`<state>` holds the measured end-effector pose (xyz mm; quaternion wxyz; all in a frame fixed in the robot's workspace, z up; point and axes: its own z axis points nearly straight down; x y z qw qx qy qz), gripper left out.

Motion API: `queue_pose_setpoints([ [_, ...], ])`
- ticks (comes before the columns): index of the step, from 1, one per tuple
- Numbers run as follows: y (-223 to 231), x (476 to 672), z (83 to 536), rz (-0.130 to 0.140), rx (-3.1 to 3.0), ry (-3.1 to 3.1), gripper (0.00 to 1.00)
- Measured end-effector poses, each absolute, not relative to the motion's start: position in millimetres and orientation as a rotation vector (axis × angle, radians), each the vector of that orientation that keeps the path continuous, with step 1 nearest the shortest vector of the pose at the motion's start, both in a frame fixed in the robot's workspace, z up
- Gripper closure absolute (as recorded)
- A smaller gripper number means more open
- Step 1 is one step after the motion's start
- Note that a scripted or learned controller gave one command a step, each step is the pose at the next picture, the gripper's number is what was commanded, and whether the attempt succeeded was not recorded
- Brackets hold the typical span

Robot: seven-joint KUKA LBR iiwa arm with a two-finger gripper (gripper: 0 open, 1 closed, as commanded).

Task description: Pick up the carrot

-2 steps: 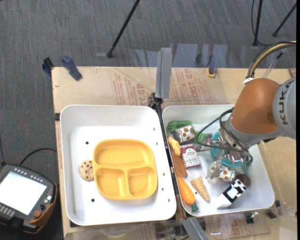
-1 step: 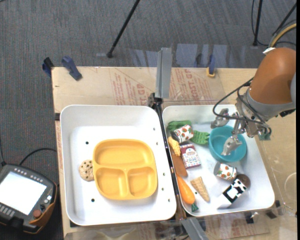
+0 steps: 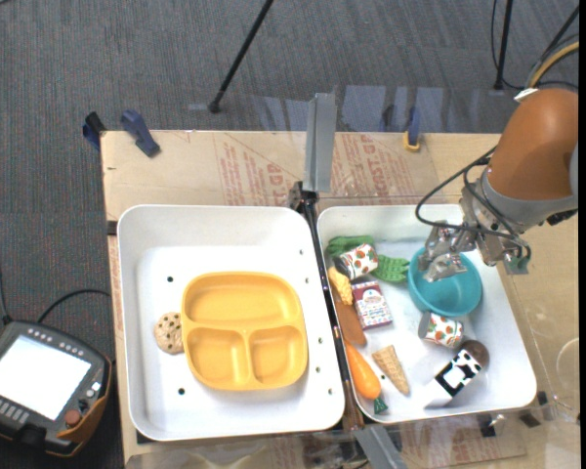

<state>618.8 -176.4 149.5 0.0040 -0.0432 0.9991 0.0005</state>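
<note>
End effector (image 3: 447, 259) (well apart) from carrot (image 3: 363, 371)

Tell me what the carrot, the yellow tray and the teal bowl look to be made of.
Carrot: likely moulded plastic toy food, judging by its even orange colour and smooth skin. Yellow tray: seemingly hard plastic with a soft sheen, one uniform colour with rounded moulded compartments. Teal bowl: probably plastic too, smooth, evenly coloured and thin-rimmed.
</note>
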Motion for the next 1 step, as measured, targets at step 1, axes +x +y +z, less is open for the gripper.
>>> queue_pose_setpoints([
  [1,-213.6,608.8,226.6,-0.007,-0.207,3.123,1.0],
])
